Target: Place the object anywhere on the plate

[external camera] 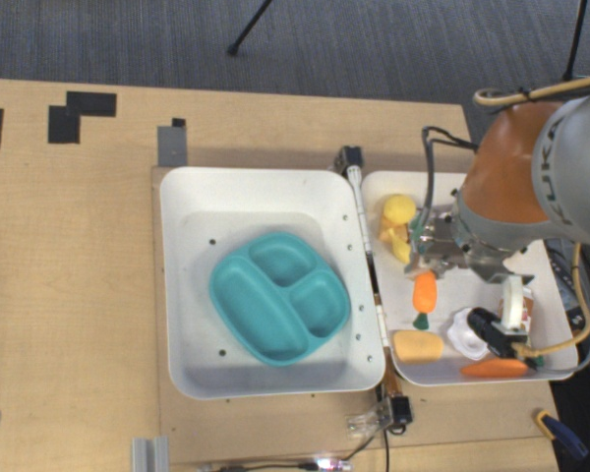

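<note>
The gripper (426, 260) hangs low over the middle of the right bin (568, 367), just above a small carrot (425, 294); how wide it stands I cannot tell, and nothing shows gripped; a yellow lemon (398, 209) lies toward the far left corner, a yellow block (417, 346) by the near left corner; the teal plate (278, 297) sits mid-floor in the left bin (182, 264).

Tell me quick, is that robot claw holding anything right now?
Gripper: cannot be told; it hangs over the right white bin, just above a small orange toy carrot.
</note>
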{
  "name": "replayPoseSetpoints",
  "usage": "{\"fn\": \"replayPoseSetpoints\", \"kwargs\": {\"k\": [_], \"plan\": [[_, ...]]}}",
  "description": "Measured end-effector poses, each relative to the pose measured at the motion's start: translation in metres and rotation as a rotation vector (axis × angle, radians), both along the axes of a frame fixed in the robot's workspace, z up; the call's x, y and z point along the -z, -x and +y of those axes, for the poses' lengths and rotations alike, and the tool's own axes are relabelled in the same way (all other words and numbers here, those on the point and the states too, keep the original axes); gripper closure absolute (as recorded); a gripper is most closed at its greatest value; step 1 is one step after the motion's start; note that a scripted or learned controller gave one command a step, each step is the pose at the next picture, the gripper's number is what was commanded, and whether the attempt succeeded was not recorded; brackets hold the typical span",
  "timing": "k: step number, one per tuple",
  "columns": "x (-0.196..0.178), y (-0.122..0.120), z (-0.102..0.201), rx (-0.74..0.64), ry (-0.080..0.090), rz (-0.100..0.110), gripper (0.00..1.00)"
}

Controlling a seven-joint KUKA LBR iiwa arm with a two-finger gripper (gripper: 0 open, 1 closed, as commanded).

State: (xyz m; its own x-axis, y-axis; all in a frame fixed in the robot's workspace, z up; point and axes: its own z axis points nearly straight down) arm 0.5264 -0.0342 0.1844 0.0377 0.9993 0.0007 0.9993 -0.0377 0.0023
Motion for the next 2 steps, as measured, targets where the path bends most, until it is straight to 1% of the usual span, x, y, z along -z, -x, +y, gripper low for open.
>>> {"fn": "replayPoseSetpoints", "kwargs": {"k": [1,2], "plan": [[0.0,-0.0313,0.0894,0.01,-0.002,0.001,1.0],[0.0,-0.0314,0.088,0.01,0.0,0.001,0.0]]}}
